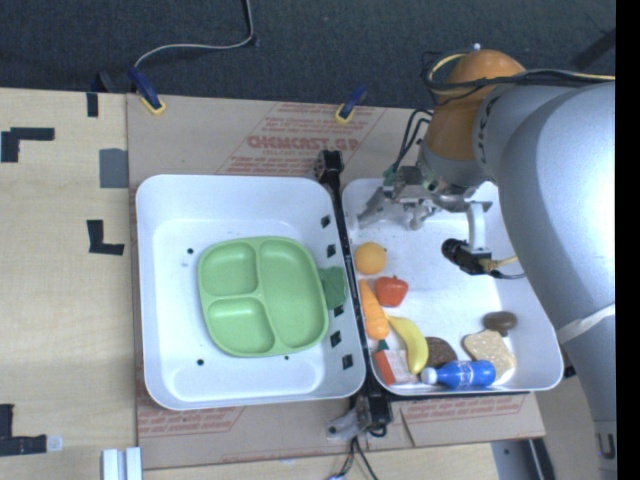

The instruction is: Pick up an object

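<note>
One round orange fruit (370, 258) — smooth, small; claw (400, 203) grip state impossible to tell.

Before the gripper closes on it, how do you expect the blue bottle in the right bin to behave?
The blue bottle lies on its side, so it may roll when nudged. It looks smooth and could slip. The toast slice and the bin wall crowd it, hampering approach.

Lighting: bright, even, from overhead. Glare: white bins (165, 268) nearly washed out on their floors. Shadows: soft, short, beneath the green tray (262, 296). Focus: slightly soft overall; arm (560, 168) at right edge blurred, close to lens.
</note>
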Available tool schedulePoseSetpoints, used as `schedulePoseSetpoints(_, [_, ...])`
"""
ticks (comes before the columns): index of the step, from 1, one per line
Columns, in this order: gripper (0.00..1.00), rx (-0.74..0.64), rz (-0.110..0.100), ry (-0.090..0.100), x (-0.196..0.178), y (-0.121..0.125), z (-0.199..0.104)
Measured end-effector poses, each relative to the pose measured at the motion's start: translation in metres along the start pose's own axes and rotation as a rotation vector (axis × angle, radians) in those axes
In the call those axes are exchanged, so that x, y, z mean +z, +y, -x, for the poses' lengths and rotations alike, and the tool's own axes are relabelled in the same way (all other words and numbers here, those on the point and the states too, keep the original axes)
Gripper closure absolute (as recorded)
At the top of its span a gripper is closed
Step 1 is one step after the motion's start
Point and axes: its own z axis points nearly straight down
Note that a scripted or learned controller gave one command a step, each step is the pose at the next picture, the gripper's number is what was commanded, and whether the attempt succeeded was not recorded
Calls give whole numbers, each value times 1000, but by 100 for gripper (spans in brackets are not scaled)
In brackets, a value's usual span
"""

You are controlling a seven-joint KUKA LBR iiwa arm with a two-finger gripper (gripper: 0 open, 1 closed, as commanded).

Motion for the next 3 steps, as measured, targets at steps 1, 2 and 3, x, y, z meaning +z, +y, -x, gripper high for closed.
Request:
schedulePoseSetpoints(1, [0,0,-1,4,-90,-58,-60])
schedulePoseSetpoints(2, [0,2,-2,3,-89,-33,-30])
schedulePoseSetpoints(3, [0,3,-2,2,-89,-69,-38])
